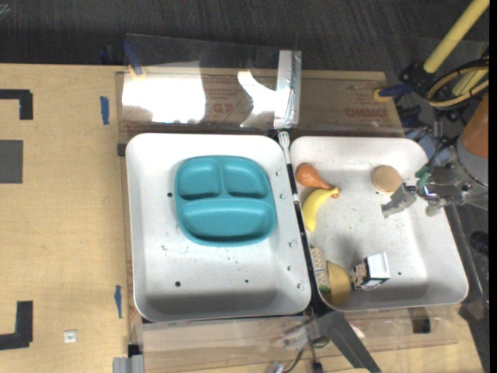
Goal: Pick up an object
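Gripper: our gripper [402, 200] hung over the right bin [446, 243] near its right wall, just below and right of the round tan object [386, 178]; we could not tell how it was set, and nothing showed in its grasp.
Nearest target: the round tan object sat in the upper right part of that bin, apart from the other pieces, so we judged it the easiest pick.
How to do it well: we would have centred above the tan object, come straight down and closed across its widest part, since a rounded body probably slips from an off-centre pinch.
Bin wall: we judged the right wall close enough to call for a clear approach.
Other candidates: the orange piece [311, 176] and the banana [314, 207] lay touching by the left wall; the tape roll [338, 281] and the small white box [374, 269] crowded the lower edge.
Count, right bin: one tan object, one orange piece, one banana, one tape roll, one box.
Count, left bin: the left bin [155, 270] carried one teal divided tray [225, 200].
Bins: we counted two on the bench [54, 208].
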